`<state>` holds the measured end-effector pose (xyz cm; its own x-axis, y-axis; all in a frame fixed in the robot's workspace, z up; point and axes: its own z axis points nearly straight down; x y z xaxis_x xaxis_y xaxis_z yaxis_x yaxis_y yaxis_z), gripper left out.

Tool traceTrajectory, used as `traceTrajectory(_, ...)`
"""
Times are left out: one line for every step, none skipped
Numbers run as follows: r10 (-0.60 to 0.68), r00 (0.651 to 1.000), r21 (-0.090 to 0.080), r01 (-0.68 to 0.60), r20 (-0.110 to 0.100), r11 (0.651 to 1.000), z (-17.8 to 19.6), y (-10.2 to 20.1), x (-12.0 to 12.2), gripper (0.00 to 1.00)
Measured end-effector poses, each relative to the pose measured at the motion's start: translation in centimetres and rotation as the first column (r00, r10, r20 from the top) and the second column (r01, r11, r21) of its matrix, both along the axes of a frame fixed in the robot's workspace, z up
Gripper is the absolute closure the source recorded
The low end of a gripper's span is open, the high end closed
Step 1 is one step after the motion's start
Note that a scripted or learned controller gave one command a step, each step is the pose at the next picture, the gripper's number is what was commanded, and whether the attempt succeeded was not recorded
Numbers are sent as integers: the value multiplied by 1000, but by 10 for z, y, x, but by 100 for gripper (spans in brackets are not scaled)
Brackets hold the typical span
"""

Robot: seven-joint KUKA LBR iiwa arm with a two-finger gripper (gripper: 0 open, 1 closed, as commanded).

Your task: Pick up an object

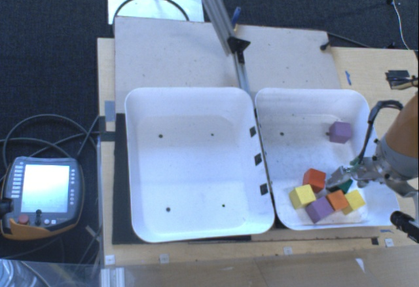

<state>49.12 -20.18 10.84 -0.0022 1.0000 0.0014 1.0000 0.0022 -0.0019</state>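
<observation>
**Six blocks in the right bin, gripper low beside the cluster**

Two shallow white bins sit side by side on a pale tabletop (288, 50), seen from above at a slant. The left bin (141, 148) has only small dark holes in its floor. The right bin (298, 105) holds the blocks. A lone purple block (340, 132) rests near the far right corner, well apart from the others. The rest are bunched at the near edge: a red block (315, 179), a yellow block (302, 196), a larger purple block (320, 208), an orange block (338, 200) and a second yellow block (355, 200), several touching.

The grey arm (399, 148) reaches in from the right. Its gripper (342, 179) sits low over the cluster, just beside the red block and right above the orange one, with something dark green at its tip. Whether the jaws are open or closed cannot be told, and no block is visibly caught between them.

Crowding looks like the main risk. With blocks pressed together, a finger could land on top of a neighbour instead of sliding down beside the target, or two blocks could be pinched at once and slip free on the lift. A push could also scatter the group against the bin wall.
</observation>
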Motion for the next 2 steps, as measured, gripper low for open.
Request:
traceTrajectory(2,1000,-2,-2,5,1000,13,-1,1,100)
traceTrajectory(2,1000,-4,-2,8,1000,57,-7,5,100)
